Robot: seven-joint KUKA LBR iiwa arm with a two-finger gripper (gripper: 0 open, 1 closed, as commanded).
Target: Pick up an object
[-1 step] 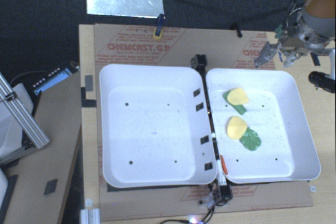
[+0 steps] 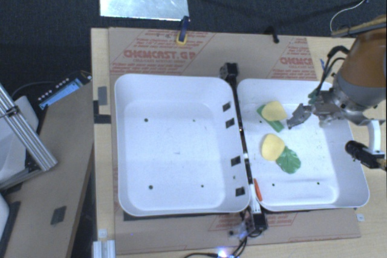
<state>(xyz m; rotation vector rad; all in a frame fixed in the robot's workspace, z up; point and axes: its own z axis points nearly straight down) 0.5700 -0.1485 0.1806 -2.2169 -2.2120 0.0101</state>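
In the right bin (image 2: 320, 190) lie two yellow and green pairs. A yellow piece (image 2: 274, 109) rests on a green block (image 2: 276, 125) near the bin's upper left. Below them, a rounded yellow object (image 2: 271, 146) touches a green leafy object (image 2: 289, 161). My gripper (image 2: 311, 117) hangs over the bin's upper middle, just right of the upper yellow piece. It is open, with nothing between its fingers. The left fingertip (image 2: 294, 119) points toward the green block.
The left bin (image 2: 175, 99) sits beside the right one, with a dark clipped divider (image 2: 240, 142) between them. A small orange-red item (image 2: 258, 190) lies by the divider's lower end. Cardboard (image 2: 157, 51) underlies both bins.
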